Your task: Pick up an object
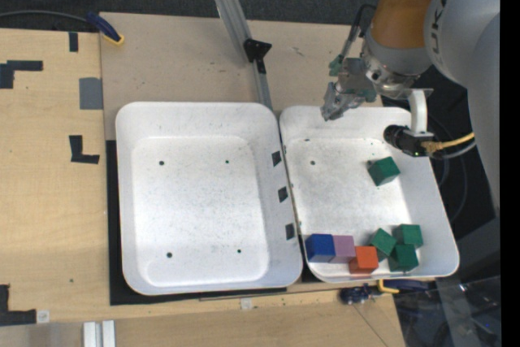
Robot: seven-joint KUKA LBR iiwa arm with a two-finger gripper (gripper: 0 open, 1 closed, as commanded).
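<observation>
My gripper [334, 110] hangs over the far left edge of the right bin [341, 175], well above its floor, with nothing between its fingers that I can see. A lone green block [383, 171] lies in the right part of that bin. Along the bin's near edge sits a cluster: a blue block [320, 247], a purple block [344, 247], an orange block [365, 258] and three green blocks [398, 245].
The left bin [195, 191] stands beside the right one, their rims touching. A grey metal bar [231, 8] slants from the top down to the gap between the bins. A blue and yellow tool [106, 26] lies on the bench at the far left.
</observation>
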